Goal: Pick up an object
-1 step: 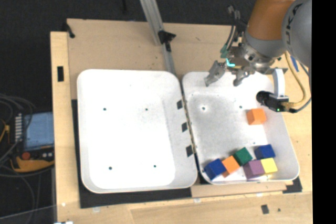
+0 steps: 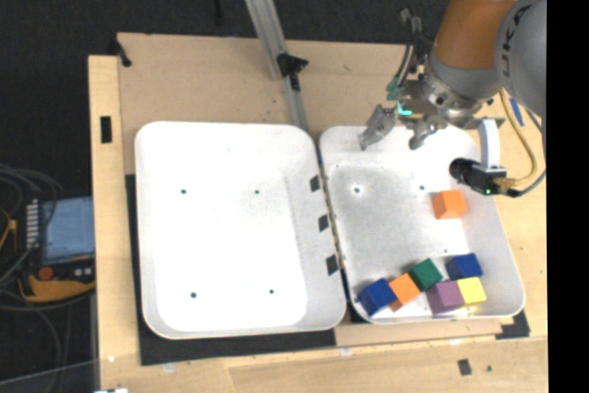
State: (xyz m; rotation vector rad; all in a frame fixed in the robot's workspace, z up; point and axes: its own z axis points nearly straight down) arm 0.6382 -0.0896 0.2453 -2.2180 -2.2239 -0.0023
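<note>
My gripper hangs over the far edge of the right bin, its two fingers spread apart with nothing between them. An orange block lies alone near the bin's right side, well below and to the right of the fingers. Along the bin's near edge sits a cluster: a blue block, an orange block, a green block, a purple block, a yellow block and another blue block.
The left bin lies beside the right one, joined by small black clips. A slanted metal post rises behind the bins. Cables and a blue box sit off the bench at left.
</note>
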